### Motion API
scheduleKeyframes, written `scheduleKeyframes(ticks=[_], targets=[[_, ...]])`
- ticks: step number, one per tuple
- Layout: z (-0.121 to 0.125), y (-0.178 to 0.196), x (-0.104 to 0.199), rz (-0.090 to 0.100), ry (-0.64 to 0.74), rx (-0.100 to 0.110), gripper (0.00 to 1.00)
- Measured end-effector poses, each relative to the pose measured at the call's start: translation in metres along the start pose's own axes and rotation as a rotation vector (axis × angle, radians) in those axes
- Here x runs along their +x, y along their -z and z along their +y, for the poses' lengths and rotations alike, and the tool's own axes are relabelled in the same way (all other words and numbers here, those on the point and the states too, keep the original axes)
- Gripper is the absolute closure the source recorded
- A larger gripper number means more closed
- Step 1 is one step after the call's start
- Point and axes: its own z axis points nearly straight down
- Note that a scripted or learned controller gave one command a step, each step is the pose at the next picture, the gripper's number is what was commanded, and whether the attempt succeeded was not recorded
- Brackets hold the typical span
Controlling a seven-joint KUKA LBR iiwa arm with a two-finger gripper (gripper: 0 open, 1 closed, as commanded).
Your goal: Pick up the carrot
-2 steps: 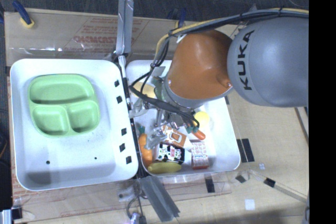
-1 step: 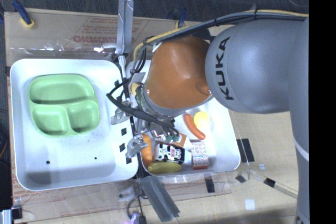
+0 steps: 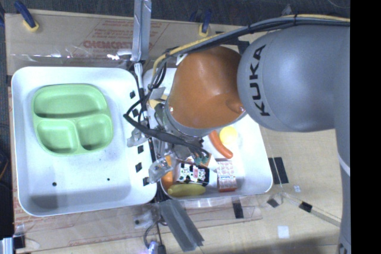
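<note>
- Arm (image 3: 292, 80): I am watching it reaching in from the right, its grey housing and orange band (image 3: 205, 89) hanging over the right bin (image 3: 259, 154) and covering much of that bin's upper half.
- Gripper (image 3: 177, 156): it is pointing down under the orange band, near the bin's left wall, with black cables (image 3: 140, 119) looping out to its left. I cannot tell how it is set; the wrist is blocking my view of it, and I am seeing nothing clearly held in it.
- Carrot (image 3: 221, 144): it is lying on the bin floor just to the right of the gripper, slanted, partly tucked under the edge of the orange band, and apart from the gripper.
- Yellow item (image 3: 231, 135): it is sitting against the carrot's far side, further right of the gripper.
- Black-and-white patterned pack (image 3: 192, 174): it is lying just below the gripper.
- Yellow rounded piece (image 3: 186, 190): it is lying beneath the patterned pack, at the bin's near wall.
- Small red-and-white box (image 3: 226, 178): it is resting below and right of the gripper, beside the patterned pack.
- Left bin (image 3: 36, 193): it is holding a green divided tray (image 3: 72, 116), well to the left of the gripper.
</note>
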Motion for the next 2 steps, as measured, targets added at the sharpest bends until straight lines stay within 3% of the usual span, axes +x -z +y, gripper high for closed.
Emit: scheduleKeyframes(ticks=[1, 2], targets=[[-0.046, 0.001, 0.009, -0.004, 0.047, 0.001, 0.0], [-0.017, 0.0, 0.003, -0.002, 0.077, 0.0, 0.0]])
